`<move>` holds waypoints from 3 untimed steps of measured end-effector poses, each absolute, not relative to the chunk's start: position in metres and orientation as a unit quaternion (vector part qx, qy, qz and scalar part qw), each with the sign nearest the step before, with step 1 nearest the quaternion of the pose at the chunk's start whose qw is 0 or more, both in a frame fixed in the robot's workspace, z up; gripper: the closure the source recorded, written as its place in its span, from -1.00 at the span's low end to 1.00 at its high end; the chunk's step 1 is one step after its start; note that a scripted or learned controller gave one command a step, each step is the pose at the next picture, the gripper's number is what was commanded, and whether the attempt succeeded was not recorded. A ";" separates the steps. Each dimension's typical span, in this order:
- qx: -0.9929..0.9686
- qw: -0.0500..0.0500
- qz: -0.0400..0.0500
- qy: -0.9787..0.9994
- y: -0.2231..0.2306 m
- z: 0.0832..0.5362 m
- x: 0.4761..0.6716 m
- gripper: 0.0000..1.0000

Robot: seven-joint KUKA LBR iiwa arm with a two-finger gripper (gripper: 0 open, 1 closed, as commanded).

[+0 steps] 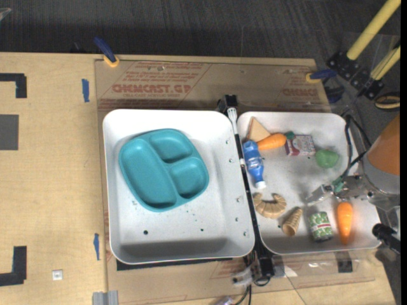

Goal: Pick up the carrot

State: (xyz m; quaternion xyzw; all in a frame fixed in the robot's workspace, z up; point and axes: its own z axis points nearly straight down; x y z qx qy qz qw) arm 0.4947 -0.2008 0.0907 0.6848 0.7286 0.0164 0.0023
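Hovering jaws [336,189] just above carrot [344,218]; open or clenched, cannot tell.

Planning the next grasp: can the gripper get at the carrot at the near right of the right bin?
Probably yes. The carrot lies uncovered just beside the gripper, but the green can crowds its left side and the right bin wall is close.

In the left bin [121,170] we see a teal divided plate [164,168]. In the right bin [331,122] we find a blue bottle [253,164] by the left wall, a cheese wedge [256,129] at the far left, a croissant [270,204], an ice-cream cone [292,220], a green can [320,225] near the front, and a green ball [327,158] on the right.
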 end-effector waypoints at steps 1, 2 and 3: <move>0.499 0.006 0.004 0.866 -0.207 0.090 0.486 -1.00; 0.745 0.006 0.013 0.667 -0.191 0.090 0.493 -1.00; 0.672 -0.002 0.013 0.741 -0.199 0.089 0.489 -1.00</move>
